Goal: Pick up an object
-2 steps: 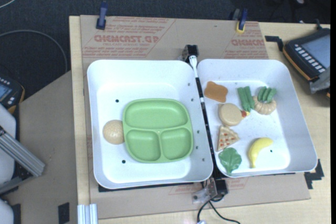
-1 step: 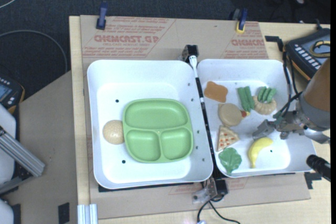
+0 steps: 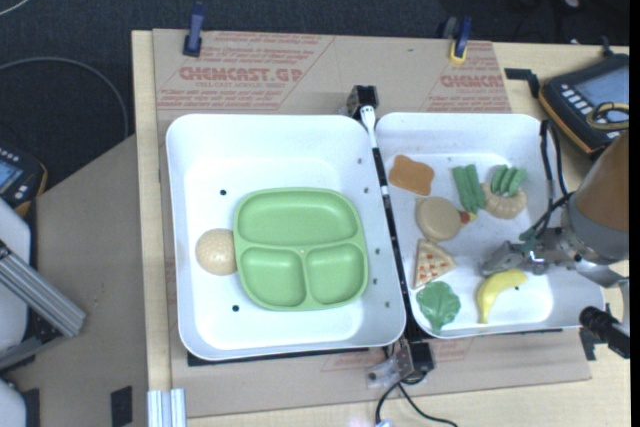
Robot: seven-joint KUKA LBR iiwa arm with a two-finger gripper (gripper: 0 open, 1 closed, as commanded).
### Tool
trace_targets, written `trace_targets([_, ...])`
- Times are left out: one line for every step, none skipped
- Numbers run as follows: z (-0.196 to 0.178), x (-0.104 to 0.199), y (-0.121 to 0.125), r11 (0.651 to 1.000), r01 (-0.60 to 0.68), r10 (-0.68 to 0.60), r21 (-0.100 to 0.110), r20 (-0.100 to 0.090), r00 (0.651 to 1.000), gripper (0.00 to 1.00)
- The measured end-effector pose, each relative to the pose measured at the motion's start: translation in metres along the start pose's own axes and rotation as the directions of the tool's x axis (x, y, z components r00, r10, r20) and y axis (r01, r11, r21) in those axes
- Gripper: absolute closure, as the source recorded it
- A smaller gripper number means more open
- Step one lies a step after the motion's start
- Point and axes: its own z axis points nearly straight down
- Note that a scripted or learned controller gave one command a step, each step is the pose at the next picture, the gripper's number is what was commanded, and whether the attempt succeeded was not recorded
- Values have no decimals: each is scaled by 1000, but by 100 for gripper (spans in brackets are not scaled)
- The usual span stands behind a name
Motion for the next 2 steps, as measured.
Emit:
trace_targets([-14, 1, 1, 1000, 0, 0, -6, 3, 1000, 100])
trace_targets([-147, 48, 3, 1000, 8, -8, -20, 6, 1000, 100])
